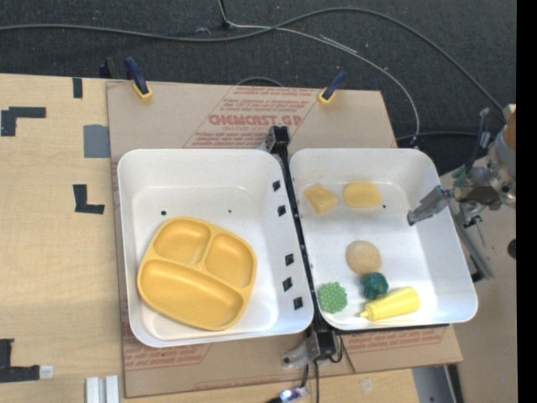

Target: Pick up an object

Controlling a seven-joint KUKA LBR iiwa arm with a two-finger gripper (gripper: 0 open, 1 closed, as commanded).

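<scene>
Leftmost on the bench, the left bin [134, 175] holds 1 yellow divided plate [196, 272] with 3 compartments, lying flat and filling the lower part of that bin. A dark divider strip [289, 225] runs between the 2 bins where their rims meet. Behind them, 2 blue-handled clamps [137, 78] pin a cardboard sheet [252, 116] that lies under both bins.

Next, the right bin [453, 300] carries 6 small things. Toward its far side, a pale yellow chunk [320, 198] sits just beside a second yellow piece [362, 195], apart from each other. Nearer the middle lies a tan round object [363, 256]. Touching its lower edge is a dark teal object [374, 285]. A green bumpy ball [332, 296] rests near the bin's front left corner, and a yellow oblong object [391, 304] lies tilted at the front, just beside the teal one.

Finally, at the right, the gripper [424, 211] hangs over the bin's right side, well apart from every object; whether its jaws are apart or together I cannot tell. Nothing is seen between them.
</scene>
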